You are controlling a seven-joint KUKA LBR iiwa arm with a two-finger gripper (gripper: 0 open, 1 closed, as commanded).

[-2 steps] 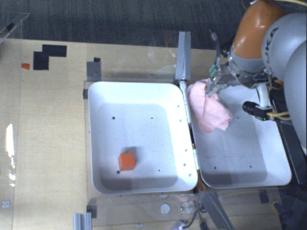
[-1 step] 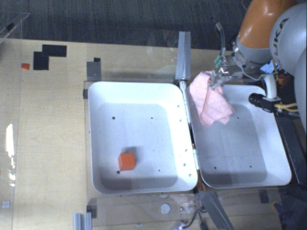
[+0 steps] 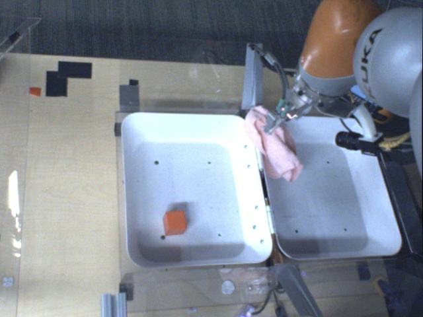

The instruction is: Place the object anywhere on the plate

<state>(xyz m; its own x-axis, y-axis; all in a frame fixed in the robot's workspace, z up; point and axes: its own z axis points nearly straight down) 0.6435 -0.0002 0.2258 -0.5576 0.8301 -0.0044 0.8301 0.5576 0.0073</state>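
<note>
Pink cloth, one; orange block, one

Gripper pinches pink cloth, cloth hanging over divider between bins. Orange block sits in left bin, near front. Right bin under arm.

Robotics lab — bench, white bins

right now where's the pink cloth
In the camera view the pink cloth hangs from the tool over the wall between the two bins, mostly above the upper-left corner of the right bin.
</note>
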